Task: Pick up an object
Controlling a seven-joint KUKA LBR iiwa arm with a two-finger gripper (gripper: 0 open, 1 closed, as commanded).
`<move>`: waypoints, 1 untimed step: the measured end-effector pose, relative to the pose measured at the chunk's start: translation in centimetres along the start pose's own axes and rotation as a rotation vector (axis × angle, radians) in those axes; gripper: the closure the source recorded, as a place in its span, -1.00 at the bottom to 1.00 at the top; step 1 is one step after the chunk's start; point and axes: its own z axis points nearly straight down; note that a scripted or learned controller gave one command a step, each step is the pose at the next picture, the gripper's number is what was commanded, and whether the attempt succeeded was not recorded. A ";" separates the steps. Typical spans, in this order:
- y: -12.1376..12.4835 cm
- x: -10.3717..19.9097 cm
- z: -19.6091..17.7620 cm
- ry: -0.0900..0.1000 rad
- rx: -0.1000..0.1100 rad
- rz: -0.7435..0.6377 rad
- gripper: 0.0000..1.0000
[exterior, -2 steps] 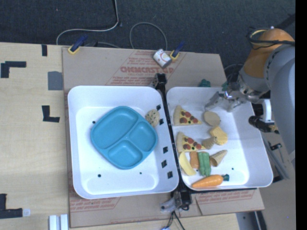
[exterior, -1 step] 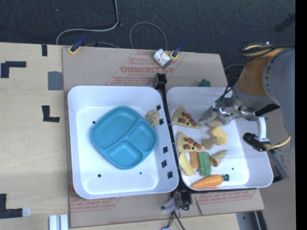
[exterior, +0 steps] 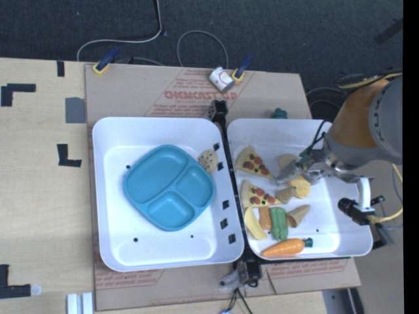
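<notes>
The right bin [exterior: 327,231] holds several toy foods: a pizza slice [exterior: 254,163], a second pizza slice [exterior: 256,195], a green pickle [exterior: 279,222], a yellow banana [exterior: 253,225], an orange carrot [exterior: 285,247], a tan cone [exterior: 299,214] and a pale yellow lump [exterior: 301,187]. My gripper [exterior: 290,171] hangs low over the bin's middle, between a tan piece [exterior: 287,159] and the yellow lump. Nothing is visibly held in it. The grey arm with its orange band [exterior: 357,118] comes in from the right.
The left bin [exterior: 111,241] carries a blue divided plate [exterior: 170,186] and a speckled cookie [exterior: 208,159] by its right wall. A black divider [exterior: 226,175] runs between the bins. A small teal object [exterior: 280,114] lies behind the right bin. Cables cross the back.
</notes>
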 end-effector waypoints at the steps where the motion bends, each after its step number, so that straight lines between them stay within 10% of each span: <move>1: 0.1 -0.1 -1.0 -0.002 -0.001 0.000 1.00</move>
